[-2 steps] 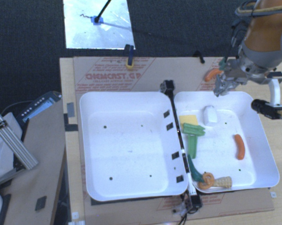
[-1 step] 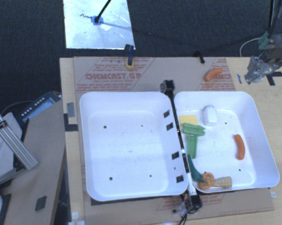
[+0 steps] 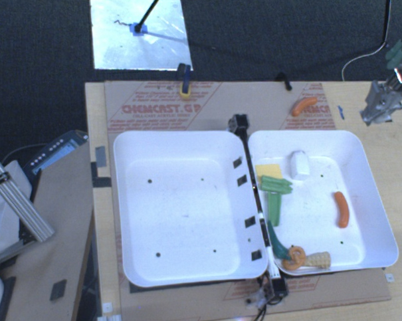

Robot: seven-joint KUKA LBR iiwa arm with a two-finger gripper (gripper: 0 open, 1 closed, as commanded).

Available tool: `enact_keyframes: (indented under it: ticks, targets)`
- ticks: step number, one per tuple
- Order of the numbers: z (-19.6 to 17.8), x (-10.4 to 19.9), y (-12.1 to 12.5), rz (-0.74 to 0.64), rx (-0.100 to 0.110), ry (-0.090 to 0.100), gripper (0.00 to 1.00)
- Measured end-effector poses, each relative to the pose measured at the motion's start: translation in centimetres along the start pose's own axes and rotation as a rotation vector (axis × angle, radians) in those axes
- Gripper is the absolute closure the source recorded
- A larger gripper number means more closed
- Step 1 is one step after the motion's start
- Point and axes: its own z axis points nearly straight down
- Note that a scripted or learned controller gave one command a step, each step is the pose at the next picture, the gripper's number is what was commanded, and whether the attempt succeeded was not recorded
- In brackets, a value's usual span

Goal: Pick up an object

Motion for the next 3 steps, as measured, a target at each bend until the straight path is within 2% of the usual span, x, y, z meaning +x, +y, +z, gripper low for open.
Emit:
enact_keyframes:
  ticks: [2,3]
  targets:
    - [0.4,6.6,0.0,0.002,0.005,0.001,1.00]
    - [3.6,9.7,0.0,0.000,0.007,0.000,1.00]
